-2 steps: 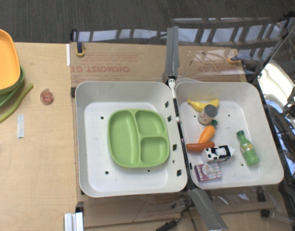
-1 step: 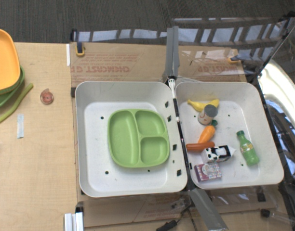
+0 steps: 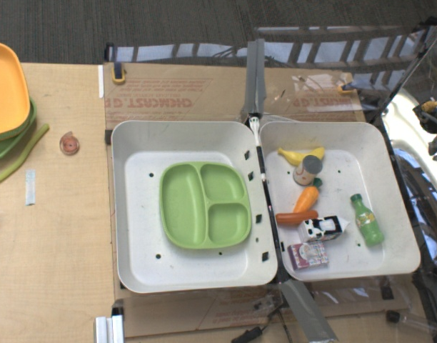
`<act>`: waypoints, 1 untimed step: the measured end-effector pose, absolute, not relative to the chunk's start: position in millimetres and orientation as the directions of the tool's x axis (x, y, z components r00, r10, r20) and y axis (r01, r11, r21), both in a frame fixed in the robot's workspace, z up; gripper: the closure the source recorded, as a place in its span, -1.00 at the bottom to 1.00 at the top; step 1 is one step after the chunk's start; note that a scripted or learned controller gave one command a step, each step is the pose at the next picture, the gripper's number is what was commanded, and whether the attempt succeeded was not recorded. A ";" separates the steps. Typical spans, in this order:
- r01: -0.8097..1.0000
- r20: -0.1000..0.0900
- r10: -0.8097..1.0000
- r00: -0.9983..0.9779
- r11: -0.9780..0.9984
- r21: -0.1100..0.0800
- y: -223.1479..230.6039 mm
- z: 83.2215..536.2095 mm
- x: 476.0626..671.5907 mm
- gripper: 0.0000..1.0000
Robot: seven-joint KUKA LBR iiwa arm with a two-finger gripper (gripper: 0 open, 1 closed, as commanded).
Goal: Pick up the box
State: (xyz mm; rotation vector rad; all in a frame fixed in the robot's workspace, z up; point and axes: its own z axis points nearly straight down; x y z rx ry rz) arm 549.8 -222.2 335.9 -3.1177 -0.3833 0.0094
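Box [image 3: 308,255] alone beside one carrot [image 3: 305,200], one bottle [image 3: 367,221], claw state untellable

A dark grey carpeted floor [image 3: 204,13] stretches across the top. Below it sits a light wooden bench [image 3: 54,249], with brown cardboard [image 3: 176,95] laid flat behind the bins. A metal rail frame [image 3: 333,48] stands at upper right, where bright light glares off a surface
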 end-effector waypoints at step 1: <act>0.348 -0.004 0.348 0.937 -0.937 -0.003 -222.0 188.8 501.0 1.00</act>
